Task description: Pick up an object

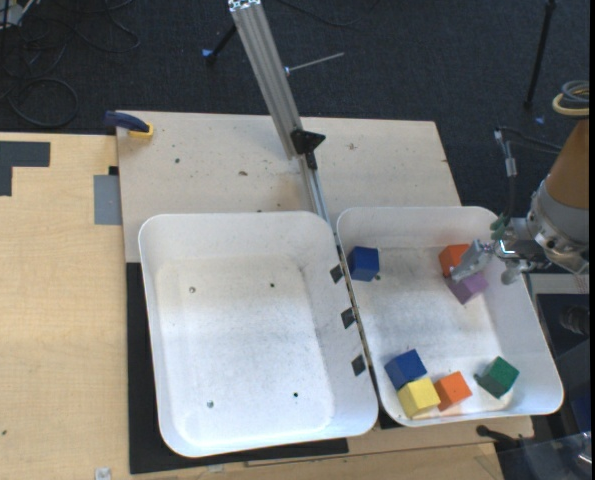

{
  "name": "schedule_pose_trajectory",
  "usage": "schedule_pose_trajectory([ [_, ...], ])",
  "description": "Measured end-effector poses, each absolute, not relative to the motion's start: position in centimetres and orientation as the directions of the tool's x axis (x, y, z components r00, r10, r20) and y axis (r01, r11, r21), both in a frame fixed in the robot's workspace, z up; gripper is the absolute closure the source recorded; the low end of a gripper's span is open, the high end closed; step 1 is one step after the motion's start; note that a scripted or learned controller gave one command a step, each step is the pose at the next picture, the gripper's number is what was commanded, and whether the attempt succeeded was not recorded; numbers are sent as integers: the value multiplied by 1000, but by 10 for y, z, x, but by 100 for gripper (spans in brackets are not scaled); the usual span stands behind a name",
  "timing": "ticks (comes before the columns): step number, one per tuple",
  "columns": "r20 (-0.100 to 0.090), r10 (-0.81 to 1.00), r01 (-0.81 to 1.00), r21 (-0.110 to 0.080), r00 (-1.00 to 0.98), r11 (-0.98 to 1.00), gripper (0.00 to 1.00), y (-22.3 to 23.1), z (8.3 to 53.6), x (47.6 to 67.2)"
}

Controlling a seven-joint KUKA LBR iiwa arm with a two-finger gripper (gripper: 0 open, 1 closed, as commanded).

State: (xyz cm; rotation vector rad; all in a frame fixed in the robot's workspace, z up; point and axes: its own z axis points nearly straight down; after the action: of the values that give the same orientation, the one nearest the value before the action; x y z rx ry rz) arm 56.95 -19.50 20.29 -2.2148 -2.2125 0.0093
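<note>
The arm reaches in over the right edge of the right bin (537,343); its gripper (482,258) hangs near that bin's far right corner, right at an orange block (453,259) and a purple block (469,287) that lie touching each other. Whether the claw is apart or together cannot be told, for the metal parts blur into the blocks; nor can it be told that either block sits between them. The step in hand looks like the closing-in on a pick, with the orange or purple block the likely target; nothing appears lifted yet.

Other candidates lie well apart: a blue cube (363,263) by the bin's left wall near the far edge; a second blue cube (406,367), a yellow cube (418,397), a small orange cube (454,389) and a green cube (498,377) clustered along the near edge. The left bin (167,268) holds no blocks.

The next move probably calls for settling squarely over one block, since the two crowd each other; then a firm close and a straight lift.
</note>
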Motion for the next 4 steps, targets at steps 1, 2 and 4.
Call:
schedule_pose_trajectory([
  [1,2,1000,1000,-7,1,-1,0,-195,205,570],
  [2,4,1000,1000,-14,1,-1,0,-198,138,567],
  [4,4,1000,1000,-9,6,-6,100,-199,97,568],
])
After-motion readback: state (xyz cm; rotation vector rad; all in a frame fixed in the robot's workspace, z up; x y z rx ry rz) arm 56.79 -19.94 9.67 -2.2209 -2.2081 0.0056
